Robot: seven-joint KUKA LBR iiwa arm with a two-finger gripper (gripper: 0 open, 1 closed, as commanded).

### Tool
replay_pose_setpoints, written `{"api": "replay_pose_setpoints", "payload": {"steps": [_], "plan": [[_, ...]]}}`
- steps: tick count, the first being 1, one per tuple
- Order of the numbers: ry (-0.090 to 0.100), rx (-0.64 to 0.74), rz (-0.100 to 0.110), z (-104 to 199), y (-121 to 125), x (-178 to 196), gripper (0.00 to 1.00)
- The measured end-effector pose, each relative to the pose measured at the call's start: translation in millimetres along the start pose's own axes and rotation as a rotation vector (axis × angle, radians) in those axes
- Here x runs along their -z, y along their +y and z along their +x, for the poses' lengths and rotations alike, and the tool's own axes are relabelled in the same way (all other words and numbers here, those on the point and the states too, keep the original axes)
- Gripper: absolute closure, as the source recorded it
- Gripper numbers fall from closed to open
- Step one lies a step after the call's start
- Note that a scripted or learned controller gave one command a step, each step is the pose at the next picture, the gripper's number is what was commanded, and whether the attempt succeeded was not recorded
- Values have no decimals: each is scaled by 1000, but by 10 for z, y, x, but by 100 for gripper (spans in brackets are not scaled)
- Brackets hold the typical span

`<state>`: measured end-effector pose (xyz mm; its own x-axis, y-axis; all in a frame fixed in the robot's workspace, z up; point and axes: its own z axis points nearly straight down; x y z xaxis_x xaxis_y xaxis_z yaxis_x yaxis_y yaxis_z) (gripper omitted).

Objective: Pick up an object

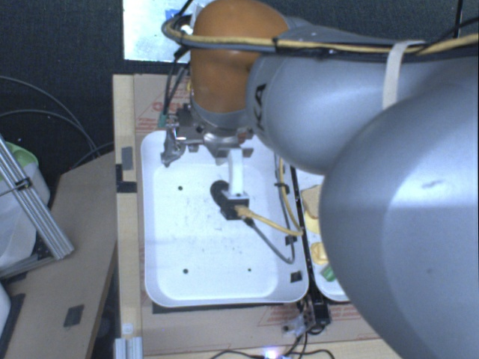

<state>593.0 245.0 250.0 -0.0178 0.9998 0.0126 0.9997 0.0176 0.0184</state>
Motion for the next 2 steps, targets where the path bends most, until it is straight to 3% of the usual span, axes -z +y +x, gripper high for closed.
{"api": "replay_pose_setpoints", "payload": {"steps": [1,2], "plan": [[-14,-15,18,-159,729,-1702,0],[-11,-12,14,-139,734,-1512,100]]}}
